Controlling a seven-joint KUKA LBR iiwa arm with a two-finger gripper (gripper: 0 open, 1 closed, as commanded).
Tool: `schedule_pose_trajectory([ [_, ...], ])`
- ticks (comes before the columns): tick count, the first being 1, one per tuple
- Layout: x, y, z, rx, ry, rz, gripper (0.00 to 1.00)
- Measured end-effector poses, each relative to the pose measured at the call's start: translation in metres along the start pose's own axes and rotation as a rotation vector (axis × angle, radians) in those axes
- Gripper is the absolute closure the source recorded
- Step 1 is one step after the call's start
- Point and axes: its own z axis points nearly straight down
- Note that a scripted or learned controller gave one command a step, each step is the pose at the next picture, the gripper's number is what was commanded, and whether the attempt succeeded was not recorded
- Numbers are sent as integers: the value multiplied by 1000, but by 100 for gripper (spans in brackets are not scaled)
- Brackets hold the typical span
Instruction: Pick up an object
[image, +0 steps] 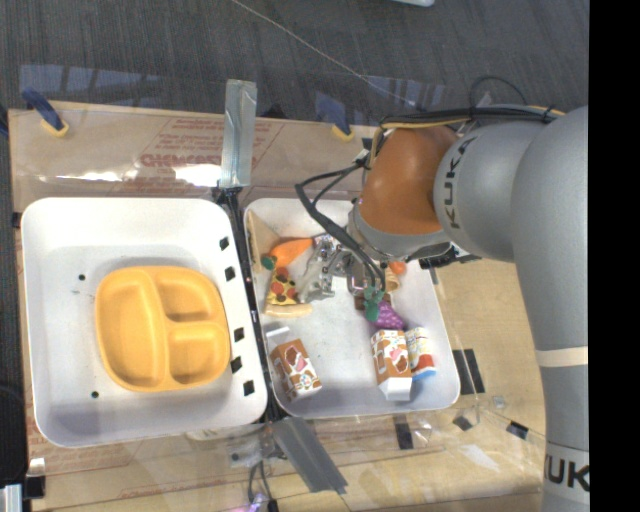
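From the overhead camera I read "KUKA" in dark letters down the grey arm (490, 190) at centre right of the frame, and "KU" shows again on its lower segment at the bottom right. Faint red print runs across the clear plastic sheet (150, 160) taped over the surface (480, 300) at upper left, too washed out for me to read. The two small cartons carry pictures and patches of colour, but I cannot make out any wording on them.

The end effector (335, 268) sits in the upper middle of the right bin (435, 385), below the orange wrist band. Its metal parts are down among the toy food, right beside an orange carrot-like piece (292, 250) and a slice of toy pizza (283, 293). I cannot tell how it is set or whether anything is caught in it.

Lower in that bin lie a brown carton (296, 368) at lower left and a white-and-orange carton (393, 360) at lower right, with a purple item (388, 318) just above the latter.

The left bin (60, 230) holds a yellow divided tray (160, 325).
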Motion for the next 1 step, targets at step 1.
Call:
schedule_pose_trajectory([
  [1, -57, -62, -154, 2, -1, -25, 100],
])
